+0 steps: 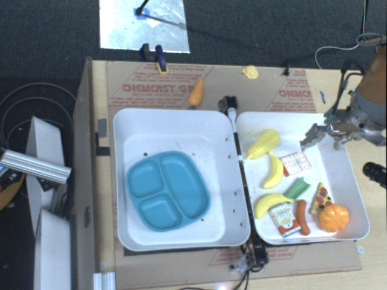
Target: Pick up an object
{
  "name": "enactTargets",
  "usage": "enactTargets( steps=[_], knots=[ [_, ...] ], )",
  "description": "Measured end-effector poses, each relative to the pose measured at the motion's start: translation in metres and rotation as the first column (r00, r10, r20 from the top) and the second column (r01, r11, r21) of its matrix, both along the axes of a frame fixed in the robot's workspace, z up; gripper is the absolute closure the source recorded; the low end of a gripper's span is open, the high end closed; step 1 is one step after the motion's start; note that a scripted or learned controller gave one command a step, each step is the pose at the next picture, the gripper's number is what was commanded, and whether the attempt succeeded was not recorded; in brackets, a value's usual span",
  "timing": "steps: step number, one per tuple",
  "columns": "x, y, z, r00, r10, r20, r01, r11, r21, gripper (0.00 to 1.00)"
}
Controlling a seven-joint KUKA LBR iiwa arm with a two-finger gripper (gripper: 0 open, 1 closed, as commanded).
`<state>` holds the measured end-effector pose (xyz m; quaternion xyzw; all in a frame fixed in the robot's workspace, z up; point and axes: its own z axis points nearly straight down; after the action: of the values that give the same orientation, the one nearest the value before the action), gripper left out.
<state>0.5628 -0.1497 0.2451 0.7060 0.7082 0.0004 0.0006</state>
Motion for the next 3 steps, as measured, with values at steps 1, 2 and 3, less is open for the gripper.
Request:
enactTargets(
  steps=[1, 2, 3],
  knots=[
    [-0.01, 0.058, -0.082, 1.0, 0.005, -0.005, -0.005, 1.0, 0.003, 0.0],
    [-0.022, 0.062, -0.161, 1.0, -0.002, -0.008, 0.002, 1.0, 0.002, 0.0],
    [-0.02, 0.061, -0.146, 1.0, -0.001, 0.0, 0.001, 1.0, 0.0, 1.0]
  ],
)
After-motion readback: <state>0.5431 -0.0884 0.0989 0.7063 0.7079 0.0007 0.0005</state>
